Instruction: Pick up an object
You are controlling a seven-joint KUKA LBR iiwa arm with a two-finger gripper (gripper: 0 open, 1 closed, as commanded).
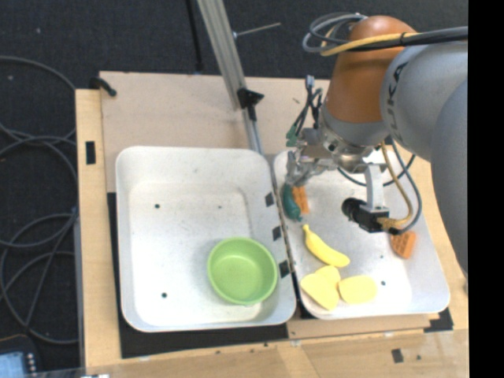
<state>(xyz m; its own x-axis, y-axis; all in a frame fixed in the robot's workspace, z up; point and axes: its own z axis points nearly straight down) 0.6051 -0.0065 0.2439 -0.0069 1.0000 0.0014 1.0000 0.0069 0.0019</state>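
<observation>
plain unlabelled bench, two white bins (142, 211); end effector (297, 181) over banana (324, 248), grip state unclear.

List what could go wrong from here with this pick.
1. The gripper sits right above the teal-and-orange toy at the right bin's left wall; the fingers could hit that wall.
2. The banana lies just below the toy and could get nudged.
3. The toy is small and may slip.
</observation>
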